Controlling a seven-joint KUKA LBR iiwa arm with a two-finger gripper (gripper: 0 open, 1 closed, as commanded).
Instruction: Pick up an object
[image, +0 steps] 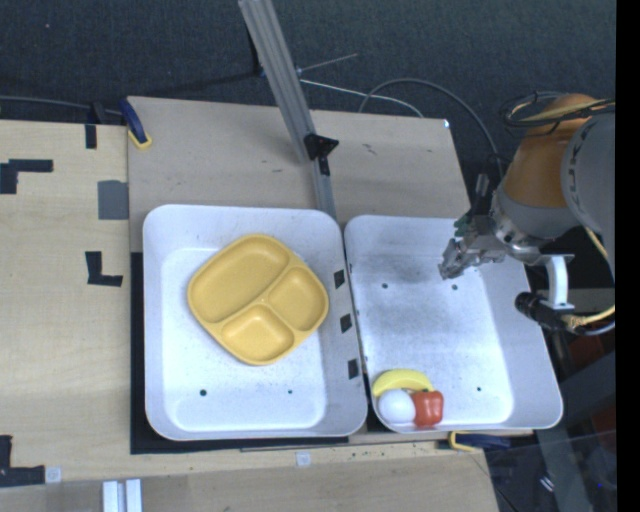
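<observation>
Down at the near edge of the right bin (520, 400) sit a white ball (397, 407), red piece (428, 407) and yellow piece (401, 380), bunched together. Further back hangs the gripper (452, 264), nothing in it, can't tell the finger spacing. Left bin (160, 330) has a yellow divided plate (257, 298).

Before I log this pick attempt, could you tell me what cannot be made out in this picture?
- Gripper, camera view: too small and blurred to judge its state or whether it touches the right bin.
- Yellow, white and red objects: clustered at the bin's near-left corner, overlapping, so their full shapes stay hidden.
- Arm: cut off by the right edge.
</observation>
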